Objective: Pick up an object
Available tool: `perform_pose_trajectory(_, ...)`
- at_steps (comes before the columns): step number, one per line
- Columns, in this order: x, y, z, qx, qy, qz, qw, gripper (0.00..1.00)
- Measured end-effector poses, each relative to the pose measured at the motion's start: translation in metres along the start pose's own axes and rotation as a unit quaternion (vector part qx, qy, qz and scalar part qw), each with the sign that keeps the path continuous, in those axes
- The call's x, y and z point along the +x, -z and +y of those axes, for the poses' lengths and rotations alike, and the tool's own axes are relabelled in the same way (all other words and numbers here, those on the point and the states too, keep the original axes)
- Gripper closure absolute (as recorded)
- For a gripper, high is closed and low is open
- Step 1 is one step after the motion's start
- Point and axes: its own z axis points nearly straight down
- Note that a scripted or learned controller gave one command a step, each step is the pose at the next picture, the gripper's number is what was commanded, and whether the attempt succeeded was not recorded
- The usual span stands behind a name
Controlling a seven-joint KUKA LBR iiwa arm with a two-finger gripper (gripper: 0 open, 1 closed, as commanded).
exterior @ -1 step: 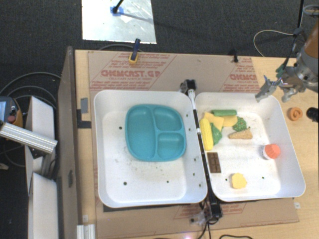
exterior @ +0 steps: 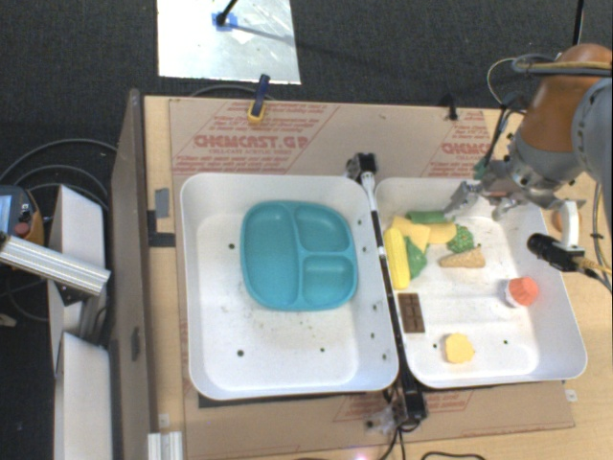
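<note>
Just below the gripper [exterior: 482,195] — yellow and green toys [exterior: 428,238].

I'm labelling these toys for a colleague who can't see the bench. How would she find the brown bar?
Start at the right bin. Along its left wall, below the yellow corn, lies the brown bar. It is the one dark, flat rectangle there; its neighbours are bright.

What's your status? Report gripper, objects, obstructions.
Gripper over right bin's far edge, holding nothing. Toy food pile just below it, untouched. Teal tray in left bin, clear of the work.
</note>
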Motion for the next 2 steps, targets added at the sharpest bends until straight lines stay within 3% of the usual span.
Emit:
perform_pose_trajectory(1, 0.036, -0.061, 0.007, 0.005, 0.001, -0.001, 1.0, 0.0)
perform_pose_trajectory(2, 0.018, -0.059, -0.021, -0.002, -0.004, -0.002, 1.0, 0.0)
